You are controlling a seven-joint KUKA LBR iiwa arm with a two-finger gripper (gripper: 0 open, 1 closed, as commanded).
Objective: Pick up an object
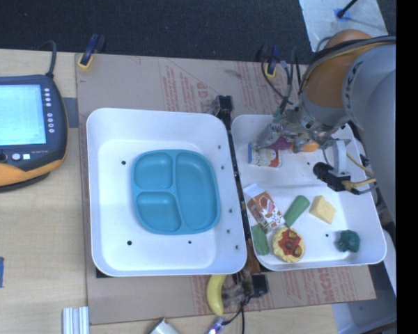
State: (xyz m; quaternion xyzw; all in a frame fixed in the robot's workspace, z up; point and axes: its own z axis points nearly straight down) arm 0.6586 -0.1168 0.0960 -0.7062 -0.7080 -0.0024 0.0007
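the gripper (285, 132) is down at the far end of the right bin (366, 252), its metal tip sitting right over a small carton with red and white print (267, 157) and a purple and orange cluster of small toys (296, 145) that crowd that far corner. taking the carton as the landmark: the toys lie just beside it toward the arm, a printed snack packet (264, 209) lies nearer the camera from it, and beyond that a green pickle-shaped piece (297, 209), a yellow cheese wedge (322, 209), a pizza slice toy (288, 245) and a dark green broccoli-like lump (347, 241) spread out toward the near rim. away from the arm, past the divider, a blue divided plate (175, 191) rests in the left bin (101, 252). the step in hand looks like settling onto one item in that crowded corner; to do it well the tip should centre on a single piece, likely the carton, come down straight, and avoid wedging against the bin wall or pinching two things at once. whether the fingers are spread or pressed together cannot be told here, since the tip blends into the clutter beneath it, and nothing can be seen held between them.
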